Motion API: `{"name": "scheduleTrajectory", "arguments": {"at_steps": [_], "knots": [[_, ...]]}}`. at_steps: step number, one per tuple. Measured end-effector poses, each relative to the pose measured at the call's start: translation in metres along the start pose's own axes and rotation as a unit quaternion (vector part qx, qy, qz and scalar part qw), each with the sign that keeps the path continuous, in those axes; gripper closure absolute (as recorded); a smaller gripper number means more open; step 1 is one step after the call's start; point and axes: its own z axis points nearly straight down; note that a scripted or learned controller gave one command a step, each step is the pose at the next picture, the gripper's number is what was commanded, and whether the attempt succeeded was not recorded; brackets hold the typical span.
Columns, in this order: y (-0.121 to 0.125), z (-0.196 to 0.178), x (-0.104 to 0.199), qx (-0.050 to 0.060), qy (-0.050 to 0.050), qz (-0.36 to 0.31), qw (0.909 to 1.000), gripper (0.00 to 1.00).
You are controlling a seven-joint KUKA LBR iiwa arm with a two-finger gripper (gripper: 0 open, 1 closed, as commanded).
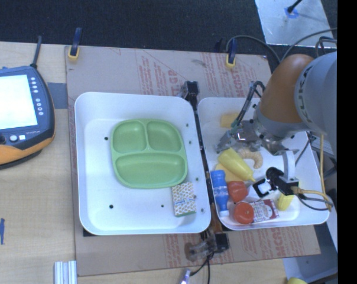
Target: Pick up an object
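The gripper [249, 139] hangs low over the right bin [318, 218], its body hiding the fingers — whether it is open or closed cannot be told, nor whether it grips anything. Just below and left of it lies a yellow banana-like toy [235, 164], with a pale curved piece [253, 157] beside it. Nearer the front edge sit a blue bottle [219, 189] and two red tomato-like toys [237, 191]. The left bin [93, 158] holds a green divided plate [148, 153] and a small patterned packet [184, 199].

Right bin [318, 218] contents: yellow pepper-like item [236, 164] lying tilted near the bin's centre; blue tube [219, 189] along its left wall; two red tomatoes [237, 191] and [244, 213] just right of the tube, toward the front edge.
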Motion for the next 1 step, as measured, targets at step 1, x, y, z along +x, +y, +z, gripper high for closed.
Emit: {"name": "scheduleTrajectory", "arguments": {"at_steps": [1], "knots": [[-0.0213, -0.0002, -0.0007, 0.001, 0.001, -0.001, 1.0000, 0.00]]}}
